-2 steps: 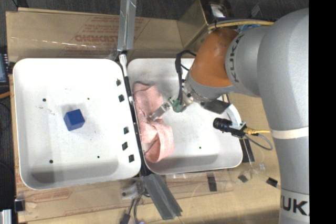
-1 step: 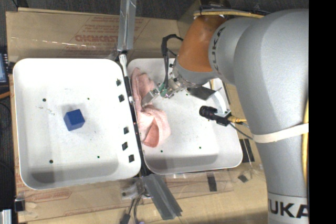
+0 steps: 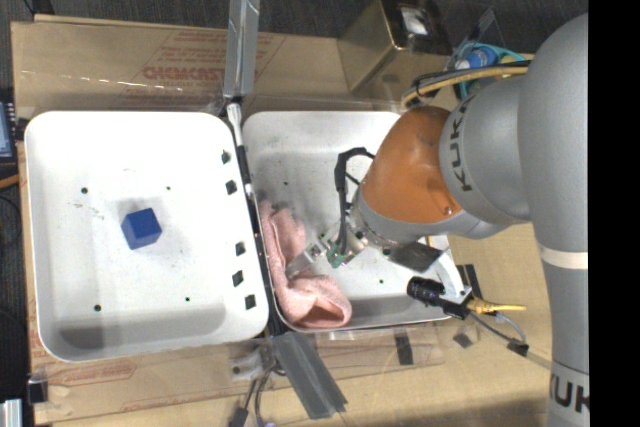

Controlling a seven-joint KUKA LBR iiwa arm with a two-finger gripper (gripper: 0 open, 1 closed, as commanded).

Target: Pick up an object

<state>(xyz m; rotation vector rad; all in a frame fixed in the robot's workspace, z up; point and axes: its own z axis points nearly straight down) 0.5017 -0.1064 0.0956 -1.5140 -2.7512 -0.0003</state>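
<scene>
A pink cloth (image 3: 296,275) lies crumpled along the left wall and near corner of the right bin (image 3: 300,140). A small blue cube (image 3: 141,227) rests in the left bin (image 3: 60,145), left of its middle. My gripper (image 3: 325,256) reaches down into the right bin just beside the cloth's right edge, under the orange band of the arm (image 3: 405,180). The arm's bulk covers most of the right bin's right half, and the fingertips are too small and shadowed to read.
A metal divider bar (image 3: 240,45) runs between the two bins. A cardboard sheet (image 3: 120,55) lies behind them, with a tan box (image 3: 390,35) at the back. Cables and a black connector (image 3: 440,295) hang by the right bin's near right corner.
</scene>
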